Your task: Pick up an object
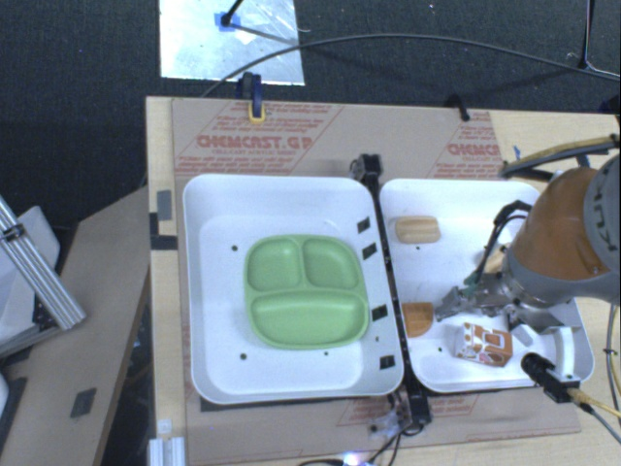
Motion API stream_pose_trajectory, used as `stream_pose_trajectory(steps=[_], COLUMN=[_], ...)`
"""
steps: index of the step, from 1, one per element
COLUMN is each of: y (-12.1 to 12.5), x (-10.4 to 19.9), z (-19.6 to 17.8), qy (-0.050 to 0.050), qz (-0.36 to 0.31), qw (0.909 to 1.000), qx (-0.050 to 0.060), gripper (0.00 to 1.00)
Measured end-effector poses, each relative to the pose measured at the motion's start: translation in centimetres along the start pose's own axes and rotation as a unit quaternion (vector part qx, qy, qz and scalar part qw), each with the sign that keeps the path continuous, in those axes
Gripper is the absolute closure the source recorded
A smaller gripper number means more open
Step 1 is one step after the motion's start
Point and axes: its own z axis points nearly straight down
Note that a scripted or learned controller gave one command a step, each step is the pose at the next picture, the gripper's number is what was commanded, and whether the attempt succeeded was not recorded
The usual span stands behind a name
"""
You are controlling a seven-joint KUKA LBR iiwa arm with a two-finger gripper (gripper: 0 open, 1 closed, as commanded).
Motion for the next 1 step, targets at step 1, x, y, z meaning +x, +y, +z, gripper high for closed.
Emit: stream_pose_trajectory(steps=[1], y=[0.05], x=[0.01], z=[-0.89], qy=[0.0], qz=[0.001], qw=[1.0], qx=[0.0], gripper=[1.0])
